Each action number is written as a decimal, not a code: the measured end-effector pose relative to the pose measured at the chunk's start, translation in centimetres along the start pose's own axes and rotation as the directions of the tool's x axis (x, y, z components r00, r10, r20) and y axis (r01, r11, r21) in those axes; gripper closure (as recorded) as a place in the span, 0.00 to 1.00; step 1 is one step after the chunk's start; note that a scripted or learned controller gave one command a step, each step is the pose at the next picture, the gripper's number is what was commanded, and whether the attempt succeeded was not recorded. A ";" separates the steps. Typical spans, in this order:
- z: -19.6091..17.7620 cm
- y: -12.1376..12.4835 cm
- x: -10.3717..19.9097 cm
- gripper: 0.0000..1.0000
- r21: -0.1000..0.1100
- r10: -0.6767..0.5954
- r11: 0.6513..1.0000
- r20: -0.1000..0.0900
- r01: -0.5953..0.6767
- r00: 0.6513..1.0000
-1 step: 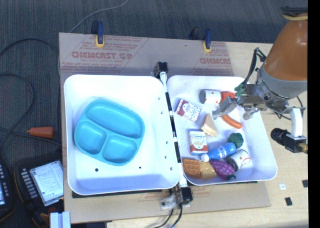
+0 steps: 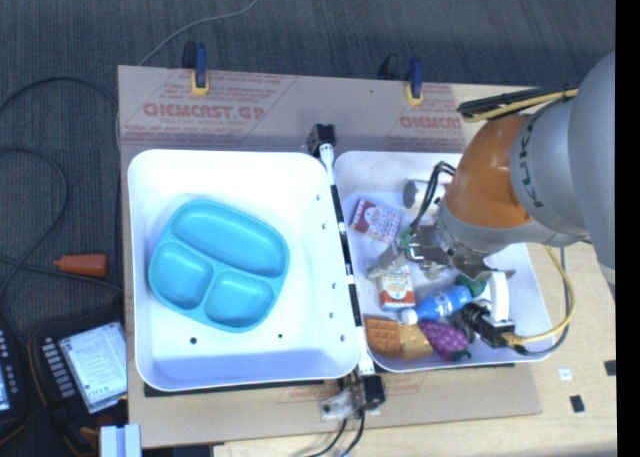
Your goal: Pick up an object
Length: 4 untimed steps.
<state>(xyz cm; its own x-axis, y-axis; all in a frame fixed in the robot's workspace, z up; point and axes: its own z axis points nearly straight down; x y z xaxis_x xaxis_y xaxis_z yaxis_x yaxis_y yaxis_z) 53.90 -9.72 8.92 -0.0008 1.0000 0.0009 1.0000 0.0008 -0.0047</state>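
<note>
The end effector point(image 2: 432, 250) reaches down into the right bin point(image 2: 535, 290) from the right, low over the pile of small things there; whether it is wide, narrow or holding anything I cannot tell, because the grey arm point(image 2: 560, 170) and its orange band point(image 2: 488, 177) cover much of it. Just below it lie a small red-and-white carton point(image 2: 397, 288), a blue bottle with a white cap point(image 2: 437, 304), a purple bunch of toy grapes point(image 2: 446, 337) and a tan waffle-like piece point(image 2: 384, 335) at the near left corner of that bin. A red-and-white packet point(image 2: 375, 219) lies further back, towards the bin's left wall. A yellow cable point(image 2: 562, 310) loops round the bin's right side. The left bin point(image 2: 175, 350) holds a blue divided tray point(image 2: 218, 262) with three compartments, well apart from the arm. Both bins sit on a brown board on the desk point(image 2: 240, 105), held at the far edge by two blue-and-yellow clamps point(image 2: 199, 63).
</note>
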 end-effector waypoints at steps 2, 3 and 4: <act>-0.5 -4.9 -0.3 1.00 -0.015 0.001 1.000 0.003 -0.001 1.000; -9.2 -3.4 8.1 1.00 0.000 -0.002 1.000 0.001 0.002 1.000; -9.2 -5.6 2.6 1.00 0.001 0.001 1.000 0.002 -0.001 1.000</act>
<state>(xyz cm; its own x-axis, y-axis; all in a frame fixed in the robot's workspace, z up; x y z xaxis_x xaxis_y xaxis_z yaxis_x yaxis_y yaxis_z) 48.39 -7.13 18.14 0.0004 1.0000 -0.0012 1.0000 -0.0004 -0.0057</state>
